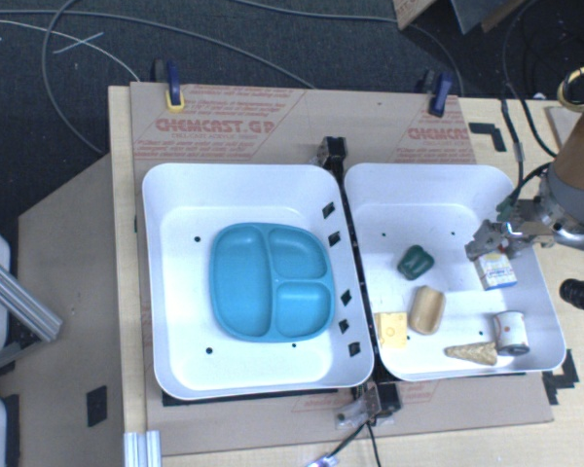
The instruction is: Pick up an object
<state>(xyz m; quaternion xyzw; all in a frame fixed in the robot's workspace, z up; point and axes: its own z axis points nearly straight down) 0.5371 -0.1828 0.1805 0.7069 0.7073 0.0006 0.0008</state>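
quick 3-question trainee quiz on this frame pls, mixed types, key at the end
1. True or false: the blue divided plate lies in the same bin as the dark green object.
2. Multiple choice: where is the gripper? A) over the left bin B) over the right side of the right bin C) outside both bins, by the blue clamp
3. Fill in: the yellow block lies at the right bin's front ____ corner in the camera view.

Key
1. False: the plate is in the left bin, the green object in the right.
2. B
3. left
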